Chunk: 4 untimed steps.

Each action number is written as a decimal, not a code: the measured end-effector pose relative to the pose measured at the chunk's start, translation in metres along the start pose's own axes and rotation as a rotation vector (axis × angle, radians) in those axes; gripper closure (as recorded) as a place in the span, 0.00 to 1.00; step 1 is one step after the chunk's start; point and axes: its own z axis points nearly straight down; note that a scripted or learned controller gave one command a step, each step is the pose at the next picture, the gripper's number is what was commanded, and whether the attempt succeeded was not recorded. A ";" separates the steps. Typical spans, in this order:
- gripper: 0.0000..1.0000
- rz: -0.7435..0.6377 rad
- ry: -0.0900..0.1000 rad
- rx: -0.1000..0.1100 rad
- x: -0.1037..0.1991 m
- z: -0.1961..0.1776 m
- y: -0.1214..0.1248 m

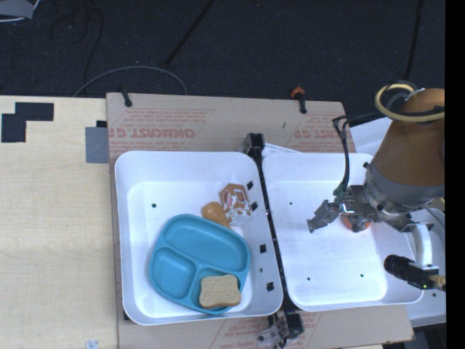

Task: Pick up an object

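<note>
White right bin (pixel 320 282): hand (pixel 325 215) mid-floor, walls apart.

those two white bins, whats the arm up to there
A grey arm reaches in from the right, its gripper low over the right bin. A small red-orange thing sits by the wrist, too hidden to identify. The left bin holds a blue divided plate with a slice of bread in one compartment, plus a wrapped snack and a small tan item beside the plate. Nothing looks picked up yet.
</note>
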 end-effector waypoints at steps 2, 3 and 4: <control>0.00 -0.001 0.000 -0.005 0.004 0.056 -0.005; 0.00 0.000 -0.001 -0.007 -0.003 0.103 -0.009; 0.00 -0.001 -0.001 -0.012 -0.002 0.144 -0.009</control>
